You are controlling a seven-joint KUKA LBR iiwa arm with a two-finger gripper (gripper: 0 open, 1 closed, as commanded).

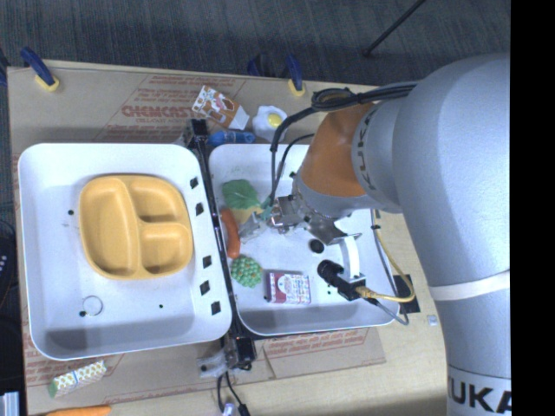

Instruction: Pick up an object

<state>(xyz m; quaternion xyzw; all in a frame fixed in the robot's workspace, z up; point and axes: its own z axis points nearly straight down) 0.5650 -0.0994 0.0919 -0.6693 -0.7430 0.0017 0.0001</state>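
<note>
Honestly, my main worry is a miss or a double grab, because the toys in the right bin (364,319) are packed close along its left wall. I see a green leafy piece (240,194) at the far end, an orange carrot (230,232) just beside it against the wall, a green bumpy ball (246,271) nearer to me, and a small red and white carton (287,287) right of that ball. The gripper (269,217) sits low among the leafy piece and the carrot, so a closing move could pinch both, or push the carrot against the wall and slip off. The wrist and its cables hide most of the tip, so whether it is closed or released I cannot tell, and I see nothing clearly held. I judge the leafy piece or the carrot to be the likely target, both just left of the tip and possibly touching it. The ball and carton lie apart from it, toward the near side. The left bin (35,232) holds a yellow divided tray (134,225), well away from the arm.
</note>
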